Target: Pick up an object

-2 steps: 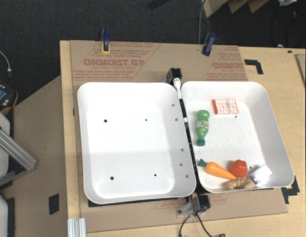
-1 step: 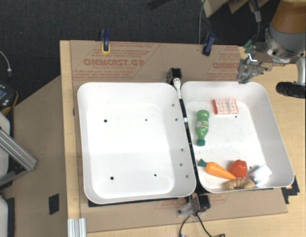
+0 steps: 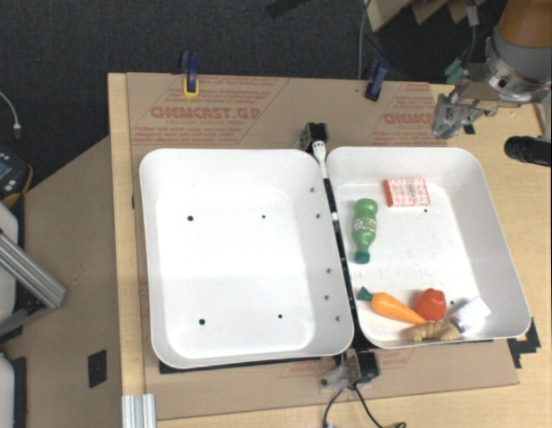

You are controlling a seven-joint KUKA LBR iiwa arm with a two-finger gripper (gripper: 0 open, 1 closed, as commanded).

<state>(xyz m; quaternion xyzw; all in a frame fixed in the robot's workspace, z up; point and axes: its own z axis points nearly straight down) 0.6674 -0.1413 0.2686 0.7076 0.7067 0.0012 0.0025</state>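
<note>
The grey arm with its orange band enters from the two o'clock corner, and its two-finger gripper [image 3: 447,121] hangs above the counter [image 3: 258,105] just beyond the far rim of the right-hand shallow white bin [image 3: 490,203]. Nothing sits between the fingers; how wide they stand I cannot tell from this slant.

All the candidates lie in that right bin. A small pink-and-white checked box [image 3: 407,192] rests flat near the twelve o'clock end, closest to the gripper. A green plastic bottle [image 3: 364,228] lies on its side toward nine o'clock, beside the wall by the divider. At the six o'clock end, an orange toy carrot [image 3: 392,307], a red toy tomato [image 3: 430,304] and a tan knobbly ginger-like piece [image 3: 430,333] crowd together, seemingly touching. The left-hand white bin [image 3: 168,239] holds no objects.

The step in hand looks like the approach. To do it well, I would choose a thing standing apart from its neighbours: the bottle or the box. For the bottle, the fingers should straddle its narrow width, set across its long axis, and descend over its middle so it cannot roll away. The box lies low and flat, so a grasp could slip over it. The clustered pieces risk a pinch on two things at once.
</note>
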